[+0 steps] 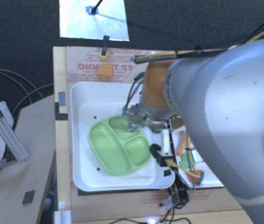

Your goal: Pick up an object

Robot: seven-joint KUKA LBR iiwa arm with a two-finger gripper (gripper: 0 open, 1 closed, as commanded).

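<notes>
1. The hand (133, 121) sits low in the left bin (83, 139), right over the upper right edge of the green tray (115, 146). Whether it is open or closed cannot be told, since the wrist and its cables cover that part.

2. The tray, the only object lying in that bin, rests flat on the bin floor, turned at a slant, with three compartments showing. Nothing shows it lifted or held.

3. Main risk: the tray is wide, shallow and smooth. A pinch on its thin rim probably slips off once the arm rises, because the weight hangs far out from the grip point.

4. Second risk: if the hand comes down onto a compartment floor rather than astride the rim, it likely just presses the tray against the bin and catches nothing.

5. Third risk: a lift at one edge may tip the tray, so its far end drags on the bin floor or catches the bin wall and twists free.

6. The right bin (216, 183) holds a clutter of small items (188, 164) near the dividing wall; a sideways swing with a dangling tray could knock into that wall.

7. The arm (225, 106) hides much of the right bin, so contact there would be hard to judge.
</notes>
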